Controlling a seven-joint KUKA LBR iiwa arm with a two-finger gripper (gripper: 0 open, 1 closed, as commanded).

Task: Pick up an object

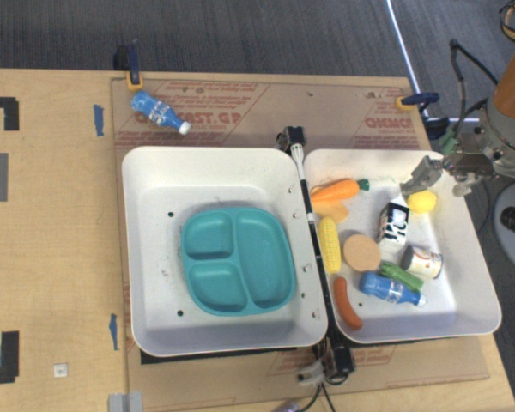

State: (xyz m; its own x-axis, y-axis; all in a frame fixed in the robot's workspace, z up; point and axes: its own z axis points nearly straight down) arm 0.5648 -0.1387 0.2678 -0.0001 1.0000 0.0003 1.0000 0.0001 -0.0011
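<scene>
Nearest the lens, at the front of the right bin (485, 303), lie a red sausage (347, 302) and a blue bottle (390, 288). Further back, the end effector (426, 175) hangs over the bin's rear right, just above a yellow lemon (422, 201), gripping nothing; whether it is released or clenched I cannot tell.

The lemon seems the likeliest target: it sits apart from the carrot (335, 190) but just beside a black-and-white carton (395, 222). A good grasp would probably descend straight down, straddling the lemon across its short width, clear of the carton and the bin wall.

Count in the right bin: one carrot, one corn cob (329, 243), one tan disc (361, 252), one carton, one lemon, one green item (400, 274), one small can (425, 263), one blue bottle, one sausage. Left bin (146, 230): one teal divided tray (238, 260). On the tabletop (51, 230): one more blue bottle (158, 112).
</scene>
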